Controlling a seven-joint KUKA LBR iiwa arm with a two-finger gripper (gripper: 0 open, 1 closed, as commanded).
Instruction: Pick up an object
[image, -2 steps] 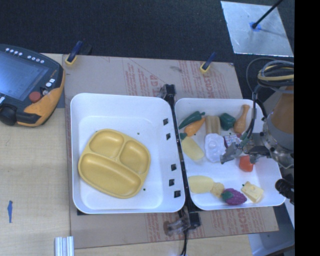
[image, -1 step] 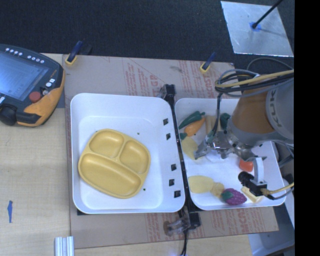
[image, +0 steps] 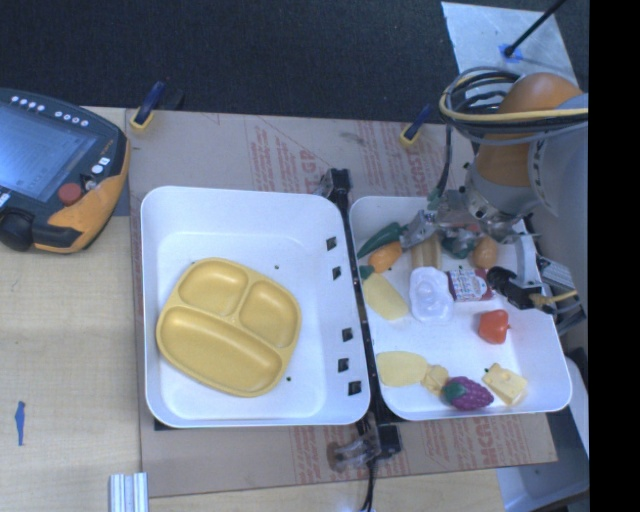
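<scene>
Seen from above, the grey arm with its orange band reaches in from the right and hangs over the far end of the right bin. Its hand sits low among cables and dark fittings, and I cannot tell how its fingers are set; nothing can be seen between them. The arm's bulk hides the bin's far right corner.

Toy food lies scattered in that bin: a carrot with green leaves near the left wall, a pale yellow wedge below it, a white cup-like piece in the middle, a small red-labelled can just beside it, a red tomato-like piece, a flat yellow slice, a purple and green piece, and a yellow cheese block near the front wall.

The left bin holds a yellow divided plate. On the tabletop at far left rests a control pendant, cut off by the edge.
</scene>
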